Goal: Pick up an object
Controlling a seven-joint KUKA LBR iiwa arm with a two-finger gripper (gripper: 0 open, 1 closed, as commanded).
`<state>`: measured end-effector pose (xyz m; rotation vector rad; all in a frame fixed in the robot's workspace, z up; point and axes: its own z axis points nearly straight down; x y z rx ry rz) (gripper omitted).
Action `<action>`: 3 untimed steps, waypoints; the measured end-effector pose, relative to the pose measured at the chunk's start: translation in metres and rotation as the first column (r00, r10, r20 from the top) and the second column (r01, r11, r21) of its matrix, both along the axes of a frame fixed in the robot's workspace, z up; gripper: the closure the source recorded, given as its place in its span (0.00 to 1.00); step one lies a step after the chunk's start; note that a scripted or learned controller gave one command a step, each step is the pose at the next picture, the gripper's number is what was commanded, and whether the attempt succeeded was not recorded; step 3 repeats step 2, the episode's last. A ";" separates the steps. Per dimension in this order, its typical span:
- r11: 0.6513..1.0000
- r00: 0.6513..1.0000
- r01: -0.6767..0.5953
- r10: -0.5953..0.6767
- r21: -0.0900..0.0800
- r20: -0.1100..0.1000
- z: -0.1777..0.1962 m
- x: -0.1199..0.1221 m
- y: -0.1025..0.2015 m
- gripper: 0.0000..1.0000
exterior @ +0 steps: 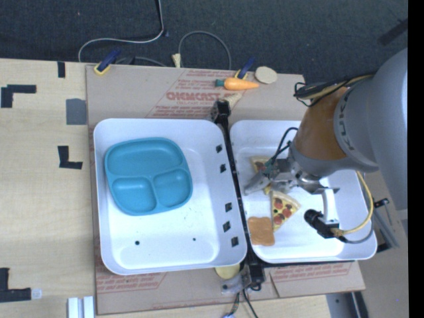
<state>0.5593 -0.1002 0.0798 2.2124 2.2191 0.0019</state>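
In the right bin (301,247) lie a toy pizza slice (283,209) and a brown piece of toast (261,230), both near the front left. A small yellowish item (259,162) sits further back by the divider. My gripper (258,179) is low in this bin, just left of the pizza slice's tip and in front of the yellowish item. The grey arm with its orange band (324,128) covers the bin's back right part.
A blue divided plate (149,175) lies in the left bin (106,244). Behind the bins, on the cardboard, rest a toy carrot (238,83) and a beige disc (266,75). A black clip rail (228,177) runs between the bins.
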 end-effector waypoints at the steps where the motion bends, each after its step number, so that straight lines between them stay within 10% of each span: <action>1: 1.000 1.000 -0.001 0.001 0.003 -0.001 0.006 0.076 0.003 0.00; 2: 1.000 1.000 0.000 0.000 0.003 -0.003 0.016 0.073 0.003 1.00; 3: 1.000 1.000 0.000 0.000 0.003 -0.003 0.016 0.073 0.003 1.00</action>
